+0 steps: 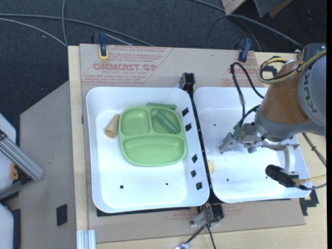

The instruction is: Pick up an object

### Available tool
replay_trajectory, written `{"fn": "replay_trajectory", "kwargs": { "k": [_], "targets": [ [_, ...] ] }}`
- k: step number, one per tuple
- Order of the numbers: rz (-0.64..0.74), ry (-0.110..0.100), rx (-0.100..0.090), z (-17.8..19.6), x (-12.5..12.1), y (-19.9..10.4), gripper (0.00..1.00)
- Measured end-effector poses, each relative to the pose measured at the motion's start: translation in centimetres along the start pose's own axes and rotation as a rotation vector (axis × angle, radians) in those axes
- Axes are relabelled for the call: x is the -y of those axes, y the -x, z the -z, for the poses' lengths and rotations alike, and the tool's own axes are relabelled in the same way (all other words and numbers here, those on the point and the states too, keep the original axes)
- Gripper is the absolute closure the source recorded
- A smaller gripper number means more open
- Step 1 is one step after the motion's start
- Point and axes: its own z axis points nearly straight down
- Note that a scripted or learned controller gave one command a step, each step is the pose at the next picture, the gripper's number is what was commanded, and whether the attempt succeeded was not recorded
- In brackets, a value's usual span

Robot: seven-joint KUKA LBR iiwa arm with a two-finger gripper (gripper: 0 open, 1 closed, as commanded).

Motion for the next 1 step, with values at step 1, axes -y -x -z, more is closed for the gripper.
{"fn": "replay_trajectory", "kwargs": {
  "k": [1],
  "targets": [
    [-0.001, 0.009, 0.001, 1.48, -0.23, 0.03, 1.0]
  ]
}}
